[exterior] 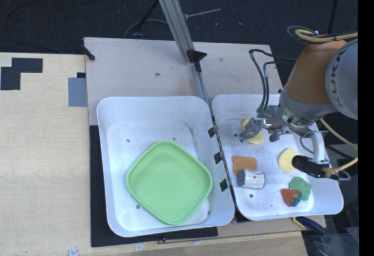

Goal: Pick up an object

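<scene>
The gripper (252,132) hangs over a yellow piece (256,139) near the right bin's (327,205) far edge; its state cannot be told. The piece looks light and soft, best pinched across its middle.

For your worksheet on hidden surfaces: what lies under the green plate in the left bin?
The green plate rests on the white floor of the left bin, which shows all round it. Whatever might sit beneath the plate is covered and cannot be seen.

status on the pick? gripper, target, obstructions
Gripper low in right bin, over pale yellow piece; grasp unconfirmed. Orange block and small can close by, apart from it.
</scene>
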You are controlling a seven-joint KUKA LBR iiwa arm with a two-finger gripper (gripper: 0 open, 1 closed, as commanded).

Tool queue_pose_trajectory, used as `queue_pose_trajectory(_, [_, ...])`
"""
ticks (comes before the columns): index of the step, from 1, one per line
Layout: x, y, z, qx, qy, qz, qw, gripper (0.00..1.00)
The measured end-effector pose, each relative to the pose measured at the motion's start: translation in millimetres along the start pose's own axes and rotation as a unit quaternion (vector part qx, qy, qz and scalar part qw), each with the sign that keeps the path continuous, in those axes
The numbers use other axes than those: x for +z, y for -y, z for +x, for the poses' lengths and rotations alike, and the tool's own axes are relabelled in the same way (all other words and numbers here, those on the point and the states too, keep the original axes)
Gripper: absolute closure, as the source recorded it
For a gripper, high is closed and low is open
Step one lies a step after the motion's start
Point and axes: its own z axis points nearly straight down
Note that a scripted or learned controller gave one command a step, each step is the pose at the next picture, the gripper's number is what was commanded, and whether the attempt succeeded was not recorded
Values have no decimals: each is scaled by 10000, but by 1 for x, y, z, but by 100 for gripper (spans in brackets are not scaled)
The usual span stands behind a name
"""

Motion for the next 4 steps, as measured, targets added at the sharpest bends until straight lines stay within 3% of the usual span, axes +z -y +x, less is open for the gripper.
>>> queue_pose_trajectory(1, [60,-6,3,-3,-1,8,10000,0])
queue_pose_trajectory(2, [47,-7,2,8,3,-19,10000,100])
queue_pose_trajectory(4, [-69,-15,12,-1,5,-47,10000,100])
